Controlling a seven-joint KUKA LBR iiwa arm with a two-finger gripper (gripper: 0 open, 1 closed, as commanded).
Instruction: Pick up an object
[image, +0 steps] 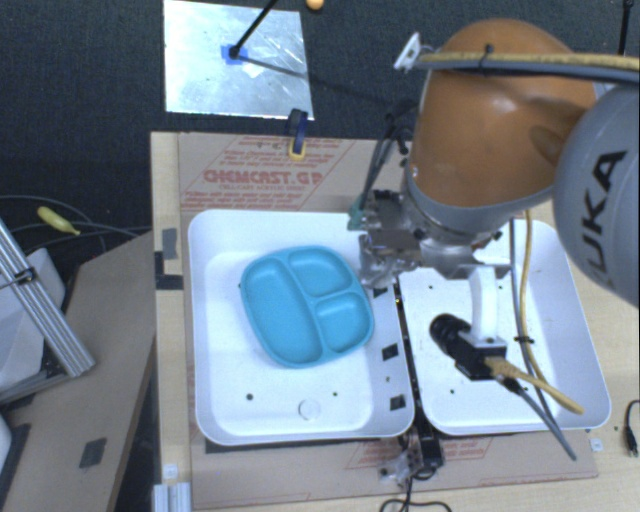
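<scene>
A light blue divided plate (303, 305) with three compartments lies in the left white bin (230, 400), tilted toward the bin's right half. My gripper (376, 268) hangs over the seam between the two bins, right beside the plate's upper right rim. The big orange and grey wrist covers most of it from above. Nothing is visibly held.
The right white bin (560, 370) lies under the arm. Both bins rest on a cardboard sheet (260, 175). A metal plate (236, 58) lies at the back, and an aluminium frame (40, 320) stands at the left.
</scene>
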